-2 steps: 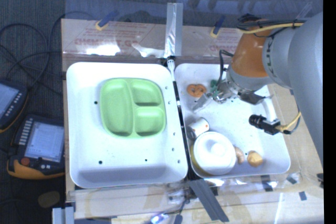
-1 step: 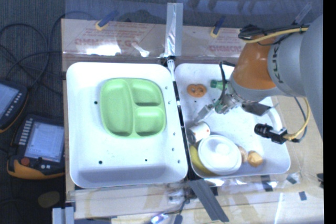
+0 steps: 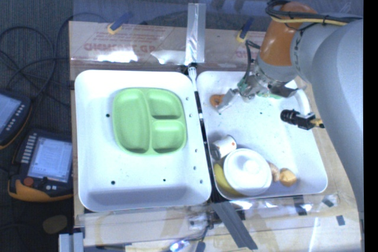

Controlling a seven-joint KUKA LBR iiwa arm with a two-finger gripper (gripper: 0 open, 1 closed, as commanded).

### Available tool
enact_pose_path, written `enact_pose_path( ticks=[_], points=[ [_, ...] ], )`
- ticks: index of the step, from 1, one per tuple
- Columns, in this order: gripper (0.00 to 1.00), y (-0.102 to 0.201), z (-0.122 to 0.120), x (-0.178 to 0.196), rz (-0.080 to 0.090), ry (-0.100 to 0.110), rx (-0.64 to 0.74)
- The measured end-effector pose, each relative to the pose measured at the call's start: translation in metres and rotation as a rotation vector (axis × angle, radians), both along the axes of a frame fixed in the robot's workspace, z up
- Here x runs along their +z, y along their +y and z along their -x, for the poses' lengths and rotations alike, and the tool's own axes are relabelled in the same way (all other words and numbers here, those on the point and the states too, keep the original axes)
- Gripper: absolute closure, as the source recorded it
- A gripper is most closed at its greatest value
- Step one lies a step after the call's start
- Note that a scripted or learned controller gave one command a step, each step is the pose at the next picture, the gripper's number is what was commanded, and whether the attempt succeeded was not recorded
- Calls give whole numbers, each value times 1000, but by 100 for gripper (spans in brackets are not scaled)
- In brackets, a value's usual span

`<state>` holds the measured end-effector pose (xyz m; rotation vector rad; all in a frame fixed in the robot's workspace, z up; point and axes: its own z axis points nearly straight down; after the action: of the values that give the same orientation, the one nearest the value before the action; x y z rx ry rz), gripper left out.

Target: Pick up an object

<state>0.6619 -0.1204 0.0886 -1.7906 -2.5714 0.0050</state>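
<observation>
The gripper (image 3: pixel 236 94) hangs low over the far end of the right bin (image 3: pixel 266 133), tilted toward the bin's left wall. From this height and slant I cannot tell whether it is spread or pressed together, and nothing can be seen pinched in it. Just beside its tip, close to that wall, lies a small orange piece (image 3: pixel 218 101). It is the nearest loose thing and so, by my reading, the likely pick. Whether the tip touches the piece is too fine to make out. Well apart, at the near end of the bin, a cup (image 3: pixel 224 143) sits beside a white bowl (image 3: pixel 248 168). That bowl covers most of a yellow bowl (image 3: pixel 219 177), and a brown lump (image 3: pixel 287 175) lies to its right. Crowding may make these harder to grasp. The left bin (image 3: pixel 94 127) bears a green plate (image 3: pixel 150 120).
</observation>
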Motion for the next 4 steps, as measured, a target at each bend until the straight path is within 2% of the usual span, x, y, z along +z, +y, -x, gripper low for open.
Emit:
enact_pose_path(
  ticks=[1,2,3,4],
  points=[
    [100,-1,-3,12,7,-13,1],
    [100,42,-6,95,8,-8,-382],
    [100,6,-6,47,8,-5,-626],
    [100,-18,-6,24,10,-7,-693]
  ],
)
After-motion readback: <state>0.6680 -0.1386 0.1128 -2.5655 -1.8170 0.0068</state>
